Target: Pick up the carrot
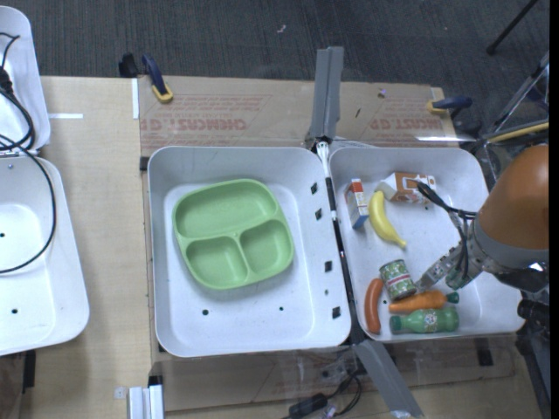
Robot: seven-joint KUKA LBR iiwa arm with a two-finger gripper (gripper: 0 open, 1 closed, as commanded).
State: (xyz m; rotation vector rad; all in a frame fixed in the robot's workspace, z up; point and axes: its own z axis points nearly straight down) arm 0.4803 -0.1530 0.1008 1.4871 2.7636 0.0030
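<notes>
The carrot [417,302] is orange and lies flat near the front of the right bin [489,321]. It sits between a green bottle [424,321] in front of it and a small can [397,279] behind and to its left. My gripper [445,273] hangs low just above and behind the carrot's right end, on the grey arm with the orange band [524,199] reaching in from the right. Nothing shows held in it.
A red sausage [374,305] lies left of the carrot. A banana [384,219], a small carton [356,203] and a brown box [406,186] sit farther back. The left bin [166,234] holds a green divided plate [232,232].
</notes>
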